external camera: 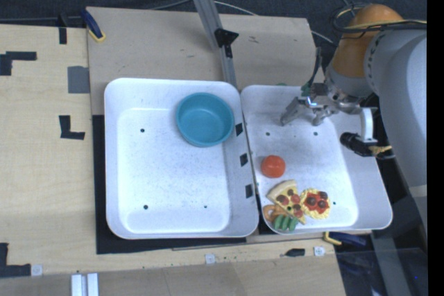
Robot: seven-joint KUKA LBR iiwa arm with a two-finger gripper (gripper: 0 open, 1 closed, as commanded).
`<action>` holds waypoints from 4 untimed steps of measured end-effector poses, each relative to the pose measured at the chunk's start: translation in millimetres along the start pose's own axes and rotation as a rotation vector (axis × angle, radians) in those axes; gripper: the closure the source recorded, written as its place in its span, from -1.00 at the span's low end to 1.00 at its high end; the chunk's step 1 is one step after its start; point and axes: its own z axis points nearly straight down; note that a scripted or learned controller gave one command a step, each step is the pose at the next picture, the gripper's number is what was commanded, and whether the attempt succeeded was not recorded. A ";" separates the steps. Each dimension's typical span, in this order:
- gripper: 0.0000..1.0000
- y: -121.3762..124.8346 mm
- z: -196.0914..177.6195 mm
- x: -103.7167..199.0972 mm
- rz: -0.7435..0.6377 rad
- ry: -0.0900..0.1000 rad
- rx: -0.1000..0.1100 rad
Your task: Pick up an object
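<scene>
My gripper [301, 119] hovers over the far part of the right bin [361, 215], with its two fingers spread and nothing between them. A small red ball [272, 166] lies in the same bin, nearer the camera and a little left of the gripper. Further forward sit a toy pizza slice [284, 196], a yellow and red toy food piece [316, 203] and a green piece [284, 222], close together at the bin's front left. A blue bowl [205, 119] stands upright in the far right corner of the left bin [125, 211].
The grey arm with its orange band [364, 45] enters from the right, over the right bin's far edge. A slanted metal pole [208, 10] rises behind the wall between the bins. Black cable [361, 143] hangs near the right bin's right side.
</scene>
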 end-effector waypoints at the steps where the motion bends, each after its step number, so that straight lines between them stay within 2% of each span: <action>1: 1.00 1.3 -13.2 0.1 -0.001 -0.001 -0.004; 4: 1.00 -8.4 -148.3 16.4 0.000 -0.001 -0.009</action>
